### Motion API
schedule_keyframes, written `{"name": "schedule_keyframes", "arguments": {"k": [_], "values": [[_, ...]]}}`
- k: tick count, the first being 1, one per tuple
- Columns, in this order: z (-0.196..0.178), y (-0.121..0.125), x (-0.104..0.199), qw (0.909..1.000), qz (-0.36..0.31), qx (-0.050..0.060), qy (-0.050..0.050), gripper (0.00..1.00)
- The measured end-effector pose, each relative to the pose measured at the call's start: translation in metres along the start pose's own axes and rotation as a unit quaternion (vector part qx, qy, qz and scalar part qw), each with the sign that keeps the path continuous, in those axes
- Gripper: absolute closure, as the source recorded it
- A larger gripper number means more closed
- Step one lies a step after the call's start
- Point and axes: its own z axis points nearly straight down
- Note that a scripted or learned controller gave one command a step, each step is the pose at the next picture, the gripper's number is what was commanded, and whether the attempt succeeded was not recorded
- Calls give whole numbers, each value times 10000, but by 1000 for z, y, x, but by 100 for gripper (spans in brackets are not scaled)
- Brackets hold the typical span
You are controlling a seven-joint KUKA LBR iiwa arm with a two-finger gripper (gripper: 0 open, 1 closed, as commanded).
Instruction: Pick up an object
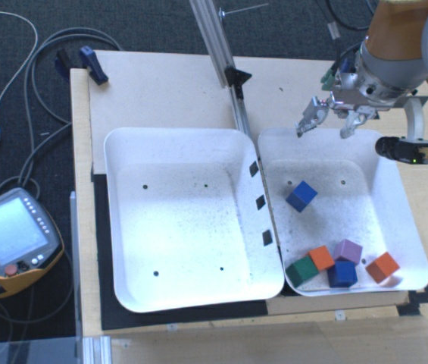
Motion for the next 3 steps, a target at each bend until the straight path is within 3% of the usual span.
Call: {"name": "schedule_keyframes", "arguments": {"k": [1, 2, 3], "values": [[6, -26, -28, 10000, 45, -6, -16, 0], [-4, -36, 7, 10000, 9, -15, -4, 0], [120, -40, -28, 10000, 42, 26, -8, 0]]}}
